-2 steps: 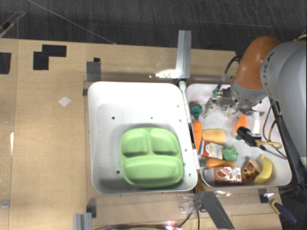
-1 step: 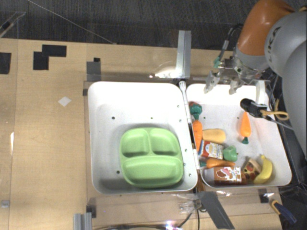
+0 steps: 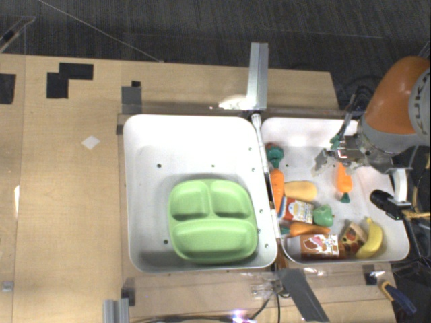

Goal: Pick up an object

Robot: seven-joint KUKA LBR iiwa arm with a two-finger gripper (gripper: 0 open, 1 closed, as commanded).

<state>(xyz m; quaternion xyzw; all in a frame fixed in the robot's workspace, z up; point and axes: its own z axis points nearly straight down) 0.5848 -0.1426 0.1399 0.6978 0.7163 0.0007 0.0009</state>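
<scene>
The hand (image 3: 339,155) sits in the upper right part of the frame, over the right bin (image 3: 306,130), and honestly I can't tell whether it's open or closed. A small orange carrot (image 3: 344,180) lies right below it in the frame, close to touching, with the rest of the toy food piled lower down and a green tray (image 3: 211,219) over in the left bin (image 3: 188,140).

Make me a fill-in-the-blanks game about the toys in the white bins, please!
1. The divided plate in the left bin is colored ____.
2. The banana lies in the ____ bin.
3. The small carrot by the gripper is colored ____.

Missing words: green; right; orange
</scene>
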